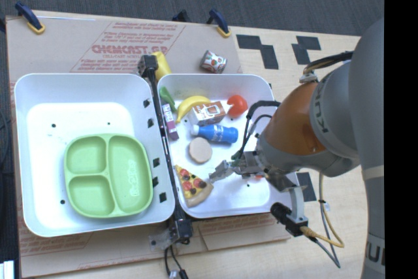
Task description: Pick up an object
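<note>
The gripper (221, 171), whose grip I cannot tell, hangs low in the right bin (258, 83) just beside the toy pizza slice (191, 185), with a tan disc (200, 151), blue bottle (217, 133) and banana (191, 105) beyond.

The right bin (261, 83) is crowded along its upper half: banana (191, 104), small carton (209, 113), red ball (237, 103) and blue bottle (216, 133) lie close together, with a marker (169, 115) against the left wall. Below them sit a tan disc (200, 151) and a pizza slice (191, 183) — bare white floor shows between these and the bin's lower right. The arm (307, 131) overhangs the right side. In the left bin (39, 101) a green divided plate (108, 174) fills the lower middle — open floor lies above it.
</note>
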### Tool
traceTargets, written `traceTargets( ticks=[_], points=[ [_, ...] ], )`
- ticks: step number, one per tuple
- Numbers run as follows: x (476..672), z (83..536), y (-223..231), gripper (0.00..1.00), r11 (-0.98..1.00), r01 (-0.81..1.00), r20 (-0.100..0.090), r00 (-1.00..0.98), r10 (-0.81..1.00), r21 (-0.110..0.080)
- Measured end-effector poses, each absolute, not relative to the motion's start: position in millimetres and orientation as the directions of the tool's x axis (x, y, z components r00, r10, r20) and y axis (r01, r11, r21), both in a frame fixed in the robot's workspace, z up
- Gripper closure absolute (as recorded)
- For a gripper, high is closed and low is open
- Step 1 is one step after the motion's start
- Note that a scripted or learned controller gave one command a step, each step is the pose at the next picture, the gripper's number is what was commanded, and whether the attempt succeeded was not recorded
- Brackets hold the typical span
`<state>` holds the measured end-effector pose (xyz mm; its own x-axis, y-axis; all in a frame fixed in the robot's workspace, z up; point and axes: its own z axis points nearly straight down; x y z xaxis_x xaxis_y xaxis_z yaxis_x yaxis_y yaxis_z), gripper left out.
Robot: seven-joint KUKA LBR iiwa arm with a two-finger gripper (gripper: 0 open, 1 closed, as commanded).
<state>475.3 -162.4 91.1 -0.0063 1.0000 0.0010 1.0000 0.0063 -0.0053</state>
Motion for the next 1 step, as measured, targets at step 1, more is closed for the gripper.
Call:
traceTargets(
  ticks=[1],
  points=[
    [476.1, 101.3, -161.7, 1.0, 0.01, 1.0, 0.002, -0.01, 1.0, -0.006]
  ],
)
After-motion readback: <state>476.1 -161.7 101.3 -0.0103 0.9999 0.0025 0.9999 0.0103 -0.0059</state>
